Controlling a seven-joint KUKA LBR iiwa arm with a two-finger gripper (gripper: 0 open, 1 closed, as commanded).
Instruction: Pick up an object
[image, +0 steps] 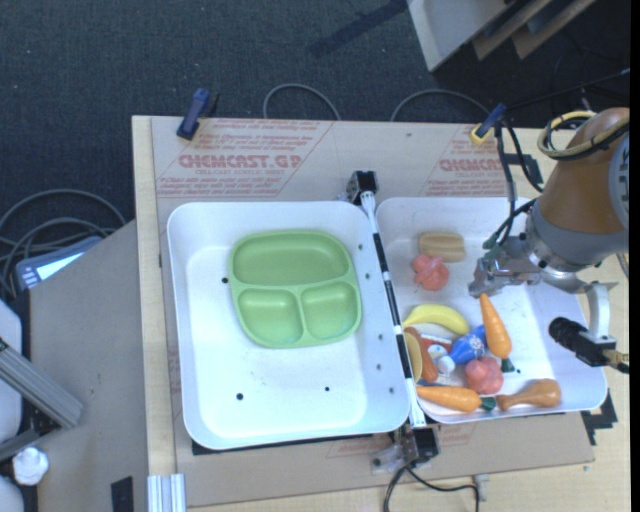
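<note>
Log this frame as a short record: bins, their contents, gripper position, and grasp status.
left bin: holds green divided plate
right bin: toy food, including banana, bread roll, pink piece, two carrots
gripper: over right bin, at top end of upright carrot
grasp status: cannot tell; carrot appears to lie in the bin
</note>
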